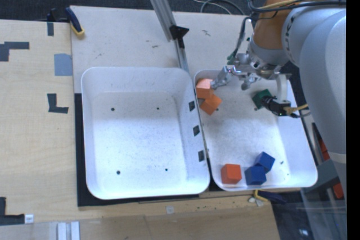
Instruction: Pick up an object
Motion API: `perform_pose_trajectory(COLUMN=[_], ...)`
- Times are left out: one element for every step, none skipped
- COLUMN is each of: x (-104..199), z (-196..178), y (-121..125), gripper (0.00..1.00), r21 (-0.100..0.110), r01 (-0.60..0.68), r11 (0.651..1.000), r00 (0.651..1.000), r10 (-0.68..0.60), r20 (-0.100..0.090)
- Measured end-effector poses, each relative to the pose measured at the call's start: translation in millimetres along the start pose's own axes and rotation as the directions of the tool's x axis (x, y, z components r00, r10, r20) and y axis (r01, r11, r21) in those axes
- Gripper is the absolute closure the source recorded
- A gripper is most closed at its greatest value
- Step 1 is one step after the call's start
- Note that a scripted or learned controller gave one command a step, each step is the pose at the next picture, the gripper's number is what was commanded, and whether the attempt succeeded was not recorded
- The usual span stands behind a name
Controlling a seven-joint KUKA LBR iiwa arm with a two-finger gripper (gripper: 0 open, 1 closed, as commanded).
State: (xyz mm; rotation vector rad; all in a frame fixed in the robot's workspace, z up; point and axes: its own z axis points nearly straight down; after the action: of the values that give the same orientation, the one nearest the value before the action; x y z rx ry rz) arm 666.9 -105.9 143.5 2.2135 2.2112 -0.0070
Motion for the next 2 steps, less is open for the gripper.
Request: perform_pose_trajectory(x=[1.4, -87.3], z=[0.4, 55.2], y=[1.2, 12.6], gripper=[0.00, 0.00], r21=[-0.005, 0.011], r01=[0.000, -0.003], r11=[1.000, 1.000], r00=[1.000, 1.000], r10=[0.000, 0.003], r20=[-0.001, -0.010])
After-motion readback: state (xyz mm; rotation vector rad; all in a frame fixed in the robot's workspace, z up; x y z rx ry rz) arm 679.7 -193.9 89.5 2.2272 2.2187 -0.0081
